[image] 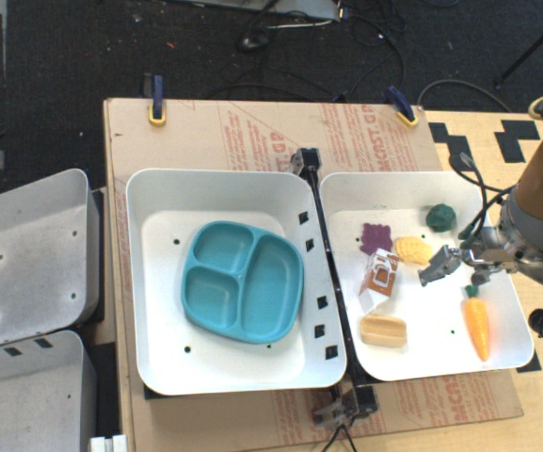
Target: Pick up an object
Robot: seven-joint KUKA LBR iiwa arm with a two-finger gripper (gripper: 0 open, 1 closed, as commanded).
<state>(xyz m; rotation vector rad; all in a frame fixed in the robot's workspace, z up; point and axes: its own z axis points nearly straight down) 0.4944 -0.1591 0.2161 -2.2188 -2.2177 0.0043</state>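
Nearest the camera, at the front of the right bin (506, 361), a tan bread-like block (384, 330) lies beside an orange carrot (478, 328) that points toward the front rim. Just behind the block sits a brown and white packet (381, 276); its printing is too small to read. Next to it lie a yellow lumpy piece (412, 250) and, further back, a purple piece (376, 237) and a dark green ball (441, 217).

The pincer (450, 264) hangs low over the right bin, between the yellow piece and the carrot. Its dark fingers blur against each other, so I cannot tell whether they stand apart or together; nothing visibly sits between them. The arm's body is cut off at the right edge.

In the left bin (158, 196) rests a teal divided plate (244, 282).

Beyond the bins, the bench (215, 135) carries red lettering printed upside down, partly hidden; I cannot make out the words.
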